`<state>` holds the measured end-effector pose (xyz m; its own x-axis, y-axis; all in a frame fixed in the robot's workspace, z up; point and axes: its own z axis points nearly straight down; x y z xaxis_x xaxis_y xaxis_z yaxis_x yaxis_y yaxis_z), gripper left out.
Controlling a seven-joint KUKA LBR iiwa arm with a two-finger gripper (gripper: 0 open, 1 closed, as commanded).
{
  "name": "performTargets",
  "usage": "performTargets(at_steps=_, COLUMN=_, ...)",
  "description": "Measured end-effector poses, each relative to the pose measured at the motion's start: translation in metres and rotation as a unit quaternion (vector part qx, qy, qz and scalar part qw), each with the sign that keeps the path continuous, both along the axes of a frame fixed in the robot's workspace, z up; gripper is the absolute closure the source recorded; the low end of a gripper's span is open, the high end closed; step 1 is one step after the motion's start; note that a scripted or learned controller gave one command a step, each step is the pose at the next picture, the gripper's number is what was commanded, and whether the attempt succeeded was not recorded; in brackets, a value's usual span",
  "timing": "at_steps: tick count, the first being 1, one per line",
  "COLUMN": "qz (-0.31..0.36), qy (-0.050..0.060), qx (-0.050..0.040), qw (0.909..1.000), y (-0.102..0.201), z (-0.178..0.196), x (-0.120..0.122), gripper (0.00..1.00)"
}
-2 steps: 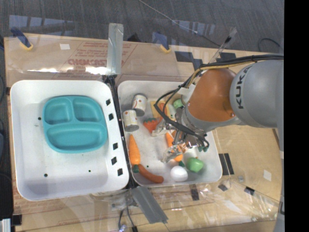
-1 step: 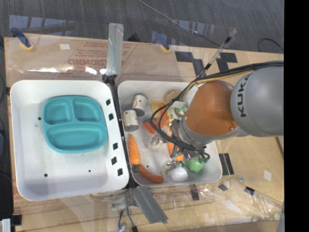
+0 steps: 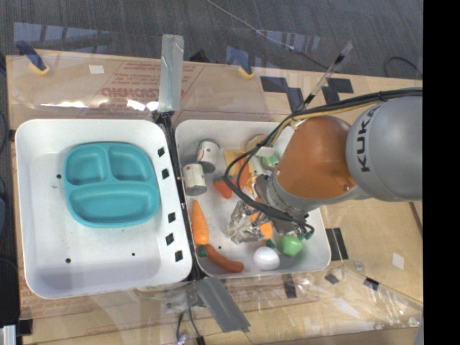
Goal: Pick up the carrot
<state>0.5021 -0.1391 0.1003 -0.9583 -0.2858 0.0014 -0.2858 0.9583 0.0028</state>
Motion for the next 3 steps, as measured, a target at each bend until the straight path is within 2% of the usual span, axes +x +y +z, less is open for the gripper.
performTargets(at_steps=1, qz=0.075, qy=-0.007, qx=-0.0027, qw=0.9971, y=0.026, z=0.138, x=0.006, gripper=1.0)
performTargets(at_steps=2, qz=0.075, qy=-0.003, qx=-0.0016, qw=0.9972, y=0.026, z=0.135, x=0.005, gripper=0.0)
performTargets(at_steps=3, qz=0.003, qy=-0.002, qx=-0.0012, qw=1.0, y=0.015, z=-0.008, x=0.002, gripper=0.0)
